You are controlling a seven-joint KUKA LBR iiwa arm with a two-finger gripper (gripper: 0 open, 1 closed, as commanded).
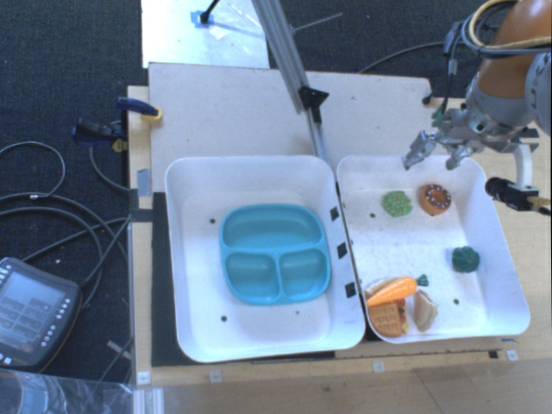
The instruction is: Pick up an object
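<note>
My gripper [437, 152] hangs open above the far edge of the right bin [496, 231], with nothing between its fingers. Just below it in that bin lie a brown doughnut [435, 199] and a light green round piece [397, 203]. A dark green broccoli-like piece [466, 260] rests toward the bin's right side. At the near left corner sit an orange carrot [392, 290], a waffle [388, 318] and a pale beige piece [424, 310], close together.
The left bin [190, 257] holds a blue three-compartment plate [276, 253]. A slanted metal pole [289, 54] crosses the board behind the bins. Cables and a teach pendant [33, 311] lie on the floor to the left.
</note>
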